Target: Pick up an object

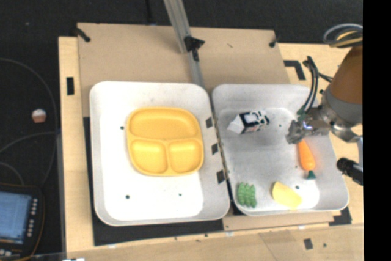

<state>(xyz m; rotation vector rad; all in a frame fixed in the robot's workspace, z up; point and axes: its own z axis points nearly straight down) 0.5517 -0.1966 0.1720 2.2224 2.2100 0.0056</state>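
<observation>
White left bin [110, 192] holds a yellow tray [165, 140]. Right bin [278, 98]: carton [249, 122], print unreadable; carrot [306, 158]; green piece [246, 194]; yellow piece [286, 195]. Claw [299, 131] sits just above the carrot's top; grip state cannot be told, possibly touching.

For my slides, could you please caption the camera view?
Gripper poised over the right bin, just above the toy carrot.

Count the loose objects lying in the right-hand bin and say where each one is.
4. A black-and-white carton near the bin's far left, an orange carrot at the right by the gripper, a green piece at the near left, a yellow piece beside it. The arm may hide more.
</observation>
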